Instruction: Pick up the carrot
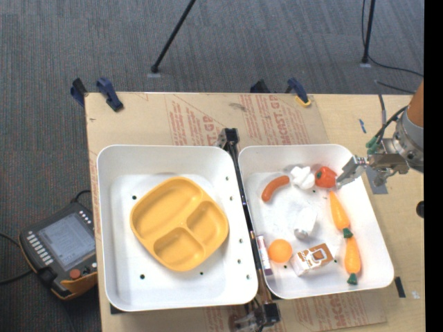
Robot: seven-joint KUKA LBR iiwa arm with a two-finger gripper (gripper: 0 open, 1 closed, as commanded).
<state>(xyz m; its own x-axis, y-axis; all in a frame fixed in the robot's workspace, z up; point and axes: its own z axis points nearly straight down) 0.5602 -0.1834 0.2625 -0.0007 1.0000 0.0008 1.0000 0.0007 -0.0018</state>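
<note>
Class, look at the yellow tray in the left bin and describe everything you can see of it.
The yellow tray looks like smooth plastic, a rounded square with three compartments: one long one along its upper-left side and two smaller ones toward the lower right. It lies flat, turned askew, on the floor of the left bin, with nothing in it and nothing else touching it.

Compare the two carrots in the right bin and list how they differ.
The upper carrot lies near the bin's middle, close below the gripper; the lower carrot lies near the front right corner. The upper carrot looks longer and slimmer; the lower carrot looks shorter and plumper. Both are orange with a green end, lying flat in the right bin.
</note>
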